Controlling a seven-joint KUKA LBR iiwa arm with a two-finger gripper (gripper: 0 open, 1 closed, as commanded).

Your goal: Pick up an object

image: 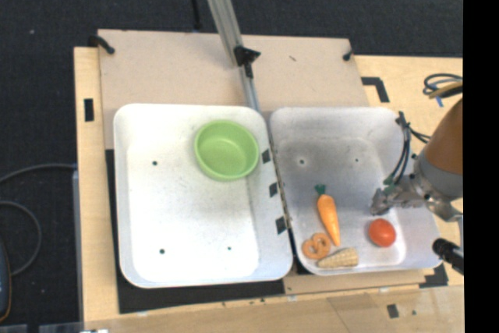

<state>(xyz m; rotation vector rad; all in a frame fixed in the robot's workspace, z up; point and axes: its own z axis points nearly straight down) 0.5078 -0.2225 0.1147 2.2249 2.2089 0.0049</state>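
Right beside gripper (383, 203), jaw state can't tell: small round red toy tomato (381, 233) at its 6 o'clock.
Likely light, smooth, rolls; pinch across middle. Orange plastic carrot (328, 218) at tomato's 9 o'clock.

Green bowl (227, 150) in left bin (140, 199), carrot (328, 218), tomato (381, 233), tool (383, 199) above right bin (312, 136)

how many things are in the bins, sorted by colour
green: 1, the bowl
orange: 2, the carrot and the pretzel
red: 1, the tomato
tan: 1, the corn cob
total: 5
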